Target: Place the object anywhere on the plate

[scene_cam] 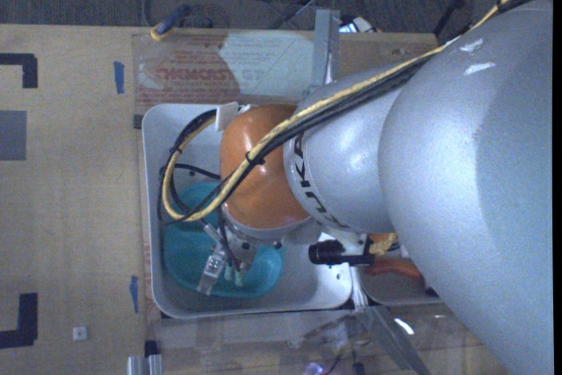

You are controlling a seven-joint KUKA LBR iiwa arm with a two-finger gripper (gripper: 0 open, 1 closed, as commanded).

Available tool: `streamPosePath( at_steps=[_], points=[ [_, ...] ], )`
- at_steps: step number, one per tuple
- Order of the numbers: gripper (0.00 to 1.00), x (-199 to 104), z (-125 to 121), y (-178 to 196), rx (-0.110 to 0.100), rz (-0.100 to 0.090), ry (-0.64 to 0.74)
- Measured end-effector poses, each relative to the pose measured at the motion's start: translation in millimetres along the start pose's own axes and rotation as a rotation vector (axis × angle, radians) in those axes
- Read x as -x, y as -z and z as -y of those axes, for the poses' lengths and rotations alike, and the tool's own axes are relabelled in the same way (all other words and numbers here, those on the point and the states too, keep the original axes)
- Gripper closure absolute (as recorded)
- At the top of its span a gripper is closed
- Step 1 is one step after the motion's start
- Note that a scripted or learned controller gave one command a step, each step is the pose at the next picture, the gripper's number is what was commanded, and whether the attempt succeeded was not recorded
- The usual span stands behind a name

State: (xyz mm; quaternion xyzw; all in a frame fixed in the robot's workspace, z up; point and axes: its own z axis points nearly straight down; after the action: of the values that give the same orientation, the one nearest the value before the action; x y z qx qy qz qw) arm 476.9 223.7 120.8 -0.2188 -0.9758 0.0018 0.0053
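Teal showed in the near part of the left bin (154, 189), where a round plate (189, 263) lay on the white floor, reaching close to the bin's left and near walls. The grey arm (421, 171) came in from the right and covered most of that bin, its orange band (255, 171) hanging over the bin's middle. Below the band the gripper (224, 266) pointed down at the plate, its pale fingertips (211, 270) over the teal near the plate's middle. Whether the fingers were wide or narrow could not be told, and no object could be made out between them; the thing to be placed could not be picked out with certainty. A yellow and black cable (180, 189) looped from the band out over the left side of the bin and back along the arm. Something orange-red (399, 270) peeked out under the arm in the right bin (386, 294), mostly hidden, its kind unclear. Both bins sat on the tan surface (70, 215), which carried black corner marks (22, 70) and bits of blue tape (118, 76) on its left part.
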Motion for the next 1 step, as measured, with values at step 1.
streamPosePath(
  at_steps=[1],
  points=[
    [1.0,2.3,-0.2,7.1,0.001,0.003,-0.005]
  ],
)
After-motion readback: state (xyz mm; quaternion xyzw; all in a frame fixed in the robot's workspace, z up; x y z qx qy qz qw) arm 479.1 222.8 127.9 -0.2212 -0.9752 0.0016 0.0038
